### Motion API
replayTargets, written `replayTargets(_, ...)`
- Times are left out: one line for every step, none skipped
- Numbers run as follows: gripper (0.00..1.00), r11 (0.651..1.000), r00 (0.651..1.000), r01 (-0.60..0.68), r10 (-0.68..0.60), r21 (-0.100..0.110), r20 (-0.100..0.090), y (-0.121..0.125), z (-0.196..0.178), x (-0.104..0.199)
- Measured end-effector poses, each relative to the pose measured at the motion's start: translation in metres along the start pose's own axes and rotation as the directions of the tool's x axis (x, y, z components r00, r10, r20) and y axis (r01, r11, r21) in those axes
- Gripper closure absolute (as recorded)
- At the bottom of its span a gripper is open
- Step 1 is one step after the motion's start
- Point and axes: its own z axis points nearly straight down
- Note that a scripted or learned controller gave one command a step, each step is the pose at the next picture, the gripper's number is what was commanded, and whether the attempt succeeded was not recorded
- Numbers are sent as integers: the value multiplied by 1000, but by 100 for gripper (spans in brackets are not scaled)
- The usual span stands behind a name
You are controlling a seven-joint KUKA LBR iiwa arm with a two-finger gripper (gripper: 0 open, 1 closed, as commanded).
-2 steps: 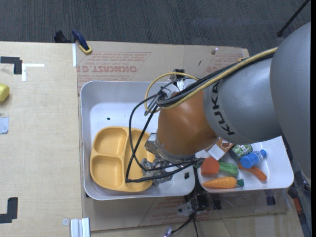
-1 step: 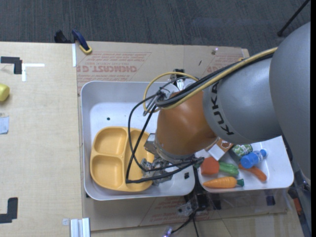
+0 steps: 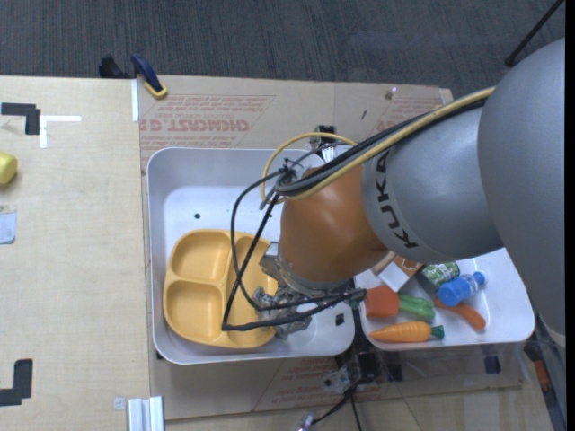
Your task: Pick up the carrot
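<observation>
I am reaching in from the right of the frame, my grey arm (image 3: 467,178) and its orange band (image 3: 328,227) filling the centre and hanging over the left bin (image 3: 180,173). My gripper (image 3: 283,311) is sitting low in the lower middle of the frame, over the right edge of the yellow divided plate (image 3: 202,285) that is lying in the lower left part of that bin. My own wrist and the black cables (image 3: 243,259) looping around it are covering the tips, so I cannot tell how my hand is set, or whether anything is in it.

The carrot (image 3: 404,332) is lying in the right bin (image 3: 512,321), at the lower middle-right of the frame, near the bin's front wall, its green end pointing right. It is sitting just right of my gripper, across the wall between the two bins, and apart from it. Just above it a red toy vegetable with a green stalk (image 3: 395,303) is lying, and further right a second, smaller carrot (image 3: 467,317) is resting at a slant. A small blue bottle (image 3: 460,287) and a green-labelled can (image 3: 440,272) are lying close under my arm.

On the wooden bench (image 3: 72,268) at the far left edge of the frame a yellow object (image 3: 6,168) is sitting, and a blue and yellow clip (image 3: 148,76) is lying near the top left.
</observation>
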Motion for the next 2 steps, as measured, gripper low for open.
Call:
replayTargets(100, 954, 954, -300, 300, -10, 10, -8, 0, 12)
replayTargets(100, 954, 954, -299, 299, -12, 11, -19, 0, 10)
